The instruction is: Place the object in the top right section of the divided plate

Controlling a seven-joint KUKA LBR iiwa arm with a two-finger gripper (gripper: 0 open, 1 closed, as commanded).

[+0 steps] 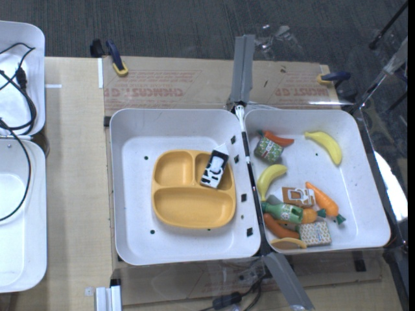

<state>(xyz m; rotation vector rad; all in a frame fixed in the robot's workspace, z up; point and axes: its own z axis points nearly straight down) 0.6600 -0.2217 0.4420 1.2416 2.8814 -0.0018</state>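
From my overhead camera view, the wooden table carries two white bins, and the black-and-white object lies in the yellow divided plate, in its top right section. I judge placement done; the hand's state I cannot tell, so next I'd just verify.

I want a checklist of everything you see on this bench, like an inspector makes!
Surface: wooden bench bearing two white bins, the left bin and the right bin, side by side.
Job's things: yellow divided plate in the left bin; a black-and-white object lies in its top right section, tilted.
Clutter: the right bin holds two bananas, carrots, a green bottle and small packets.
Grippers: nothing seen.
Cables: black cables loop over the white trays at the left edge.
Surroundings: cardboard sheet behind the bins, clamps at its corners, dark carpet beyond.
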